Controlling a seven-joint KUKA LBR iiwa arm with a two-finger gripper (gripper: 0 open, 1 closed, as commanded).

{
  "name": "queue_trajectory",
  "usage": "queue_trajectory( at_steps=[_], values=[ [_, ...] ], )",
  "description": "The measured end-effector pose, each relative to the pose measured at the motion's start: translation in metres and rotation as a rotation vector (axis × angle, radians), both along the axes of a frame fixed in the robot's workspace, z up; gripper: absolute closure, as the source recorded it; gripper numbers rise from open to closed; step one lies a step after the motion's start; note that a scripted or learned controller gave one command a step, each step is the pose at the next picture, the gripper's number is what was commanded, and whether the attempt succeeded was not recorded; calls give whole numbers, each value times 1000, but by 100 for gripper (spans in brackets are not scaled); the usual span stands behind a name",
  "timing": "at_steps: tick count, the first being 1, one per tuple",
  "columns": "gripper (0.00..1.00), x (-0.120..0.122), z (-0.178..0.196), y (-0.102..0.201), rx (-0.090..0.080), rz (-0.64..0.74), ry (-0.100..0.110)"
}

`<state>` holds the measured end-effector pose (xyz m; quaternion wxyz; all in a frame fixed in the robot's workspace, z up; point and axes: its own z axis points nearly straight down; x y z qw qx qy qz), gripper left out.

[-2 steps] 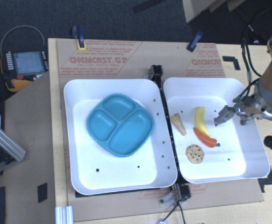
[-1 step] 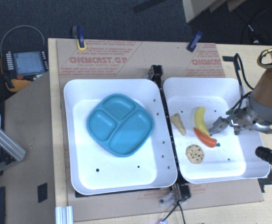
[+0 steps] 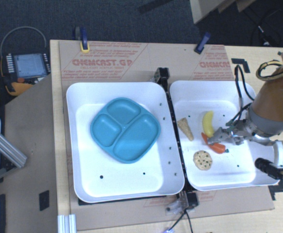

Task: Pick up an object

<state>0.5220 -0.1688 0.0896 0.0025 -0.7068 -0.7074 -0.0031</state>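
Reaching marks the step in hand: the gripper (image 3: 220, 139) is low inside the right bin (image 3: 238, 176), at the red-orange piece (image 3: 214, 143) lying in the middle of that bin, just below the banana (image 3: 208, 123). Whether the jaws are wide or closed cannot be told; the piece looks touched, not visibly clamped. A cookie (image 3: 203, 160) sits nearer the tabletop's front edge, a tan cone (image 3: 185, 128) toward the bin's left wall. The blue divided plate (image 3: 125, 129) fills the left bin (image 3: 83, 174). Next, probably, a firm close on the red piece, then a straight lift.
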Motion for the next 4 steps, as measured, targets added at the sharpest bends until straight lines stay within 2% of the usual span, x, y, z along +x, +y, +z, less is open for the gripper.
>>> queue_trajectory(
  at_steps=[1, 2, 4],
  values=[
    [100, 2, 14, 0, -3, 1, -9],
    [100, 0, 61, -8, -11, -1, -5],
    [100, -1, 170, -15, -11, 0, -7]
  ],
)
